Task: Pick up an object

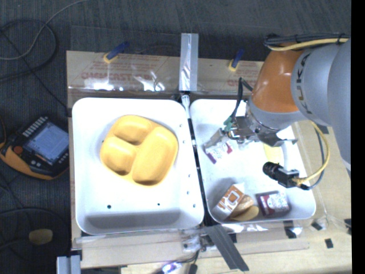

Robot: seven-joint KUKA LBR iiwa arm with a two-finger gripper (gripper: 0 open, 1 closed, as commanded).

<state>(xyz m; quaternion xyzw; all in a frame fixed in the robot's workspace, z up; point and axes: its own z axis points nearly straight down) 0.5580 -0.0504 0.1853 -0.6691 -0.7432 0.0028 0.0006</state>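
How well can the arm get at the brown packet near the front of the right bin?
Probably yes. The brown packet lies uncovered in the right bin, touching only a dark red packet beside it; the arm is above the same bin.

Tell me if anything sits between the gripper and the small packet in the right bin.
Nothing visible does. The gripper is right over the small packet near the right bin's left wall. The orange box and dark red packet lie nearer the front edge.
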